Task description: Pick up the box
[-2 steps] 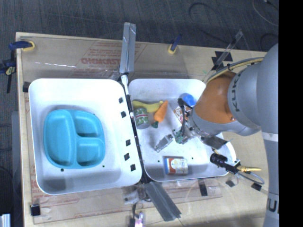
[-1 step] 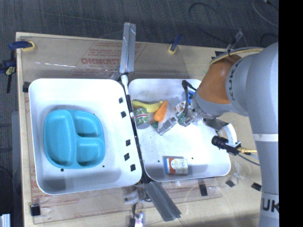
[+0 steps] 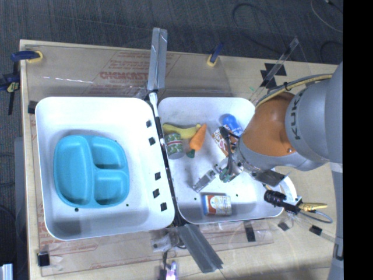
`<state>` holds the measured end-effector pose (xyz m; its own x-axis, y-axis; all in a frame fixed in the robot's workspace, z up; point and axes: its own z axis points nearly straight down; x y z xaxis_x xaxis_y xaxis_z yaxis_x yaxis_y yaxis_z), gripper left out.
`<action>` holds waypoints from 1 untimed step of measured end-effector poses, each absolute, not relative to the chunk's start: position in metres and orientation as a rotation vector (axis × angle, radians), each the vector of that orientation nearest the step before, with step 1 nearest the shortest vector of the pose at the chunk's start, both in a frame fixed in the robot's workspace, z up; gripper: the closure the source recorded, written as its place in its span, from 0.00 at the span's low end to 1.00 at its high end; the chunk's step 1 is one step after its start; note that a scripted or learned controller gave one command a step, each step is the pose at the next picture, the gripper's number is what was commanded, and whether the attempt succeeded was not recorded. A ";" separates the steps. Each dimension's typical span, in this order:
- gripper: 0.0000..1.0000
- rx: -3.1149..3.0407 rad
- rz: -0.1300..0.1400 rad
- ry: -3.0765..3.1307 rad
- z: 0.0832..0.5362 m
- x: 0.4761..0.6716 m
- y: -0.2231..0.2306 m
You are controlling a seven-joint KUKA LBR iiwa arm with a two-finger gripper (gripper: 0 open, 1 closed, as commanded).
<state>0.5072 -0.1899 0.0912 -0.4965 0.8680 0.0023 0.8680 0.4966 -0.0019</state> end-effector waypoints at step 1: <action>0.00 -1.575 0.001 -2.715 0.091 0.507 -0.190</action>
